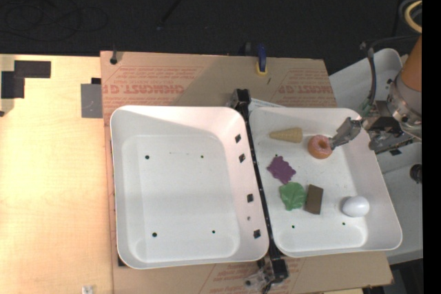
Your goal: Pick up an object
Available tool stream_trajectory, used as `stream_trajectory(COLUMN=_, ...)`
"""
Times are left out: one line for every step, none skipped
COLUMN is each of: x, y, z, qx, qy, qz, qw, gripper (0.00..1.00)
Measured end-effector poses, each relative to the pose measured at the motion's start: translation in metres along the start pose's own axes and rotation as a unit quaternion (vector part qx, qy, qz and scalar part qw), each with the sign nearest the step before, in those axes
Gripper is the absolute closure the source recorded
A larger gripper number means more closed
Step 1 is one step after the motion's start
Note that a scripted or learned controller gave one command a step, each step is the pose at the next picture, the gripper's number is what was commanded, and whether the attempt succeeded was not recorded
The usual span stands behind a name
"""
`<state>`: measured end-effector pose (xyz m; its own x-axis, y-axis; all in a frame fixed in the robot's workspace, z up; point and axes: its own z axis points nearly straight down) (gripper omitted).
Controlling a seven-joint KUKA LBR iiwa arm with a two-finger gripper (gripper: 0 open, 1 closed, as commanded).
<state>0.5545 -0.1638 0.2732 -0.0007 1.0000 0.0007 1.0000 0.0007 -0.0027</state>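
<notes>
- The end effector [342, 136] is seen over the right white plastic bin [375, 217], its metal tip touching or just beside a pink ring-shaped doughnut toy [319, 147]; how far it is opened cannot be told, and nothing is seen held.
- Left of the doughnut, a beige cone [286, 135] is laid flat.
- Below, a purple flat piece [280, 168], a green lumpy toy [292, 195], a brown block [314, 199] and a white egg-shaped ball [355, 206] are spread.
- The left white bin [124, 182] is set beside it on the desk [48, 182].

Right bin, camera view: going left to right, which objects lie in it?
Purple piece → green lump → brown block → white ball. The cone and pink ring lie farther back and overlap these in order; the end effector is beside the ring.
</notes>
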Motion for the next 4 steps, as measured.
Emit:
stream_trajectory(x=0.000, y=0.000, z=-0.010, qx=0.000, qy=0.000, qz=0.000, qw=1.0000, gripper=1.00)
stream_trajectory(x=0.069, y=0.025, z=-0.097, qx=-0.005, qy=-0.001, qz=-0.004, qw=1.0000, gripper=1.00)
stream_trajectory(x=0.064, y=-0.075, z=-0.067, qx=0.004, qy=0.001, qz=0.001, qw=1.0000, gripper=1.00)
stream_trajectory(x=0.113, y=-0.051, z=-0.144, qx=-0.004, qy=0.000, qz=-0.003, qw=1.0000, gripper=1.00)
